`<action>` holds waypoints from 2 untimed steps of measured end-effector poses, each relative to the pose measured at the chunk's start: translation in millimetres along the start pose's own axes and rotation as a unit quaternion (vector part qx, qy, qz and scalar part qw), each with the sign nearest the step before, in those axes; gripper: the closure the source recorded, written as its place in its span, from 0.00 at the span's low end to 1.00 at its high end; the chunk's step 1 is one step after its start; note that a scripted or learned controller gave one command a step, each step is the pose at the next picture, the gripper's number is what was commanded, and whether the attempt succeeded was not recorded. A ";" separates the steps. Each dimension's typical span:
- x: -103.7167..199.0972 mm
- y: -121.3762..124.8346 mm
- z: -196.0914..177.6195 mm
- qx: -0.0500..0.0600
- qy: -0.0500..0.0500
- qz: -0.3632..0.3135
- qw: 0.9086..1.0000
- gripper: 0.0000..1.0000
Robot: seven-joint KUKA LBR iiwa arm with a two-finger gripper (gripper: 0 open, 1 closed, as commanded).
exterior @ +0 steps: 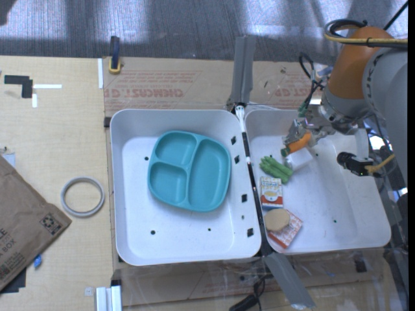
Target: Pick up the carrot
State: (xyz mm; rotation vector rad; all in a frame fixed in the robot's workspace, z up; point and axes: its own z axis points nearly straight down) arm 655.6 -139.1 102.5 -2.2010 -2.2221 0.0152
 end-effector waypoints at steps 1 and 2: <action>93.6 3.0 -89.3 -0.009 -0.002 0.026 1.000 1.00; 93.2 2.8 -89.0 -0.008 -0.002 0.026 1.000 0.00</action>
